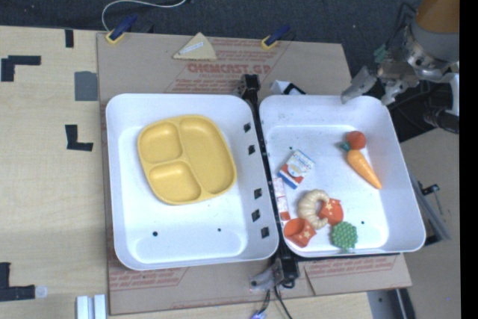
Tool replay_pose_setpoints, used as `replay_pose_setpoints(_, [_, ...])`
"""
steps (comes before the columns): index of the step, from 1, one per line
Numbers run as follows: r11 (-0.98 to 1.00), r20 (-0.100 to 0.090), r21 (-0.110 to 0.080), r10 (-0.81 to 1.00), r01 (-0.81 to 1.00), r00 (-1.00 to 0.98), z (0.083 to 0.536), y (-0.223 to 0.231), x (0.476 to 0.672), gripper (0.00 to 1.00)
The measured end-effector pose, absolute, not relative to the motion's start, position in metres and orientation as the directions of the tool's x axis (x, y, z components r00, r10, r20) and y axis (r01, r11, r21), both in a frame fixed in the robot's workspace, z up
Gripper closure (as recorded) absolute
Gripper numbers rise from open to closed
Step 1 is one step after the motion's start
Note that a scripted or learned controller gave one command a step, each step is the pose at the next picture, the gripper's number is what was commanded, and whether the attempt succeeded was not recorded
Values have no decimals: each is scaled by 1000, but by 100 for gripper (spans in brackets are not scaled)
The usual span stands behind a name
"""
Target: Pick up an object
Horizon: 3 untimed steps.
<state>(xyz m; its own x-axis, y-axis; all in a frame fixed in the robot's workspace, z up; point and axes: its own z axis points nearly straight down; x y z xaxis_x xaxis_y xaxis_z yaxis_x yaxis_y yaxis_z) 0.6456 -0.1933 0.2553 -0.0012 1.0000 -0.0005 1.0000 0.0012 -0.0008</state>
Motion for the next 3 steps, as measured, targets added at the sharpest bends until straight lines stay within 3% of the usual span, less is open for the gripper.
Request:
replay_pose_setpoints(1, [0, 0, -6, 1000, 1000, 0, 117, -224, 619, 0])
replay_pose_setpoints(2, [1, -1, -1, 1000, 1000, -1, 129, -223, 621, 100])
replay_pose_setpoints(3, [1, -1, -2, 1000, 1000, -1, 129, -223, 621, 0])
